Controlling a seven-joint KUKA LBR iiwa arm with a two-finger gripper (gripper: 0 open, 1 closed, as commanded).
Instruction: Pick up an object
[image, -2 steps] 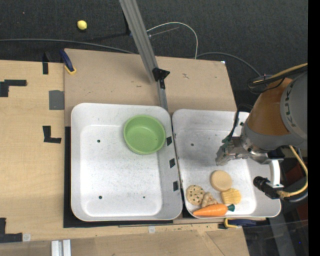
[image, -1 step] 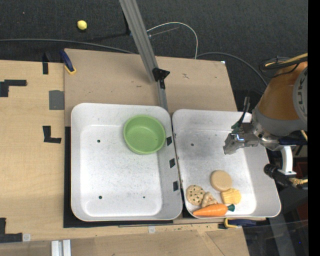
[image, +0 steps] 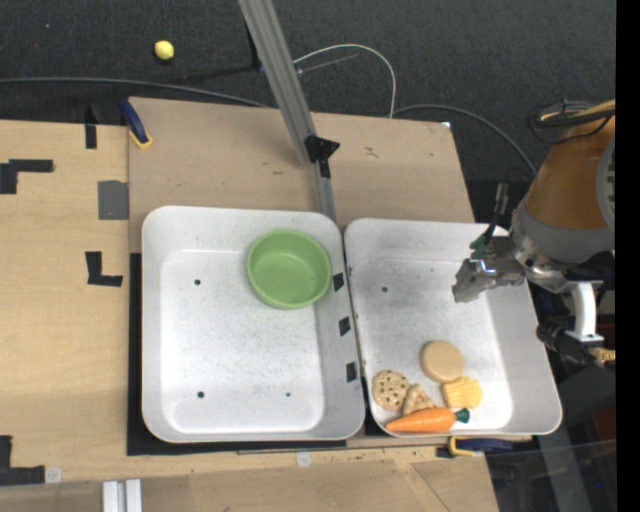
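Camera view, green bowl (image: 289, 268) in left bin (image: 170, 330), carrot (image: 425, 421) in right bin (image: 400, 260), gripper (image: 478, 280) grip unclear

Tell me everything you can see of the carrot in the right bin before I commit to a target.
The carrot is a toy, orange and smooth like plastic, with a small green stem end pointing right. It lies flat, nearly parallel to the near wall of the right bin, in the near corner. Its upper side touches the cookie and the yellow piece. The end effector hangs well away from it.
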